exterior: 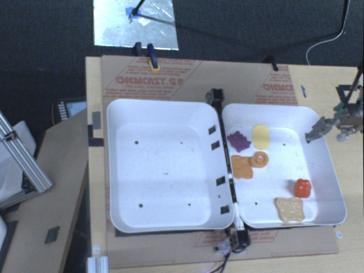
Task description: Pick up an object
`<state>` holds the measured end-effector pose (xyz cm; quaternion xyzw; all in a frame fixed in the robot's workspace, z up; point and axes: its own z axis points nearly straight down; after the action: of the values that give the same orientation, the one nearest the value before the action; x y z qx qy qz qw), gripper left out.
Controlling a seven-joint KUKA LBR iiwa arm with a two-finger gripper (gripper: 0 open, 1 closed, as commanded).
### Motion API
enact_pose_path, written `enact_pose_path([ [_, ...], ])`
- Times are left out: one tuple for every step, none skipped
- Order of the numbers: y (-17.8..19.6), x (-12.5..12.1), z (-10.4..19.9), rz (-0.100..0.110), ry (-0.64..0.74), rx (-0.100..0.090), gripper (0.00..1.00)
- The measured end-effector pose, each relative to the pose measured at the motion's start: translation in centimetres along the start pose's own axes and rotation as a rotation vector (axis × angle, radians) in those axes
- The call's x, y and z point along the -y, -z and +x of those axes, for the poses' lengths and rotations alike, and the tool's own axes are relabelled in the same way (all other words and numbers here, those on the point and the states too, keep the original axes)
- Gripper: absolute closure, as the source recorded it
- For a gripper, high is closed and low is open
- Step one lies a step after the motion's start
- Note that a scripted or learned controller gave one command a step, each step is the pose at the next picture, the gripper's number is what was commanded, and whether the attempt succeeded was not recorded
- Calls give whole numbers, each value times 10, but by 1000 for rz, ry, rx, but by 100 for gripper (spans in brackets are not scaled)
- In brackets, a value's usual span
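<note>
Camera view: pincer above right bin rim.

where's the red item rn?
The red item sits in the right bin, near its right wall toward the front, just above the tan bread-like piece and well right of the orange pieces.

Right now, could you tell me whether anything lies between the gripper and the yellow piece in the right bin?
Nothing visible does: only bare bin floor separates the gripper at the right rim from the yellow piece.
</note>
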<state>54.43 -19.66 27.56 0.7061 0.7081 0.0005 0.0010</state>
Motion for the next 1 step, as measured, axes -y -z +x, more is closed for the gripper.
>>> enact_pose_path([
  [144, -17, -11, -16, 3, 7, 0],
])
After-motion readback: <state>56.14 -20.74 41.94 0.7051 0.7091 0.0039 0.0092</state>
